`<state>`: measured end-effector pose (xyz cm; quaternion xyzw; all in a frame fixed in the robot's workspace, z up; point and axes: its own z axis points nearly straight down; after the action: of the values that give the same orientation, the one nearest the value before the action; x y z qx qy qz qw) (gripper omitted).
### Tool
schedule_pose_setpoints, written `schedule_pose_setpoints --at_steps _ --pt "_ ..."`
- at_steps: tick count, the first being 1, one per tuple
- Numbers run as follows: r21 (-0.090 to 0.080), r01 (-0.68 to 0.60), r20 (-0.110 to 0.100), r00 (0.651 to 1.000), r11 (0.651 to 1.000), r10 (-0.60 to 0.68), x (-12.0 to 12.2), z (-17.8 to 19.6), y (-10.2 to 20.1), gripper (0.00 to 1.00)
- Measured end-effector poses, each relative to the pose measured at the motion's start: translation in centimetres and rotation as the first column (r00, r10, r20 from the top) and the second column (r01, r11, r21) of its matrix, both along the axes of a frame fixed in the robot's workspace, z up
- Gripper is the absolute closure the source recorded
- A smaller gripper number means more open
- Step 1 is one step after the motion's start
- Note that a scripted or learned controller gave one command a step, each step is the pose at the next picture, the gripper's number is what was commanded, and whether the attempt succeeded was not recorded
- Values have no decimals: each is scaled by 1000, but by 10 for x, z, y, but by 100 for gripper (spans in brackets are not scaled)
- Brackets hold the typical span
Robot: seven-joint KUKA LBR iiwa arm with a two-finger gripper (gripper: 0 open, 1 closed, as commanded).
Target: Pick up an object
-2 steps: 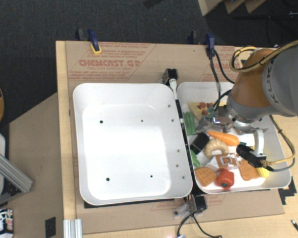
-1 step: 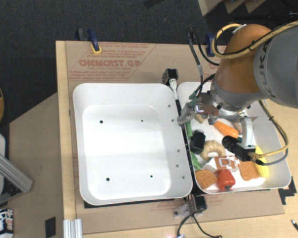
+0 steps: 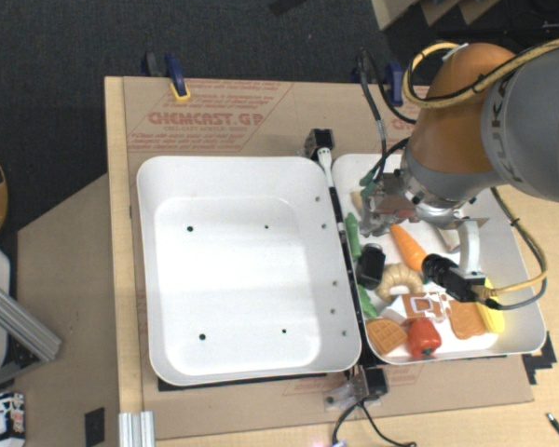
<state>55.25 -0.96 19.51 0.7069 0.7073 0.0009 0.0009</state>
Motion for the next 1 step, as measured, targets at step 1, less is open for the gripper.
schedule_pose_setpoints --at_steps 1 --pt "3 -10 15 1000 1000 10 70 111 90 100"
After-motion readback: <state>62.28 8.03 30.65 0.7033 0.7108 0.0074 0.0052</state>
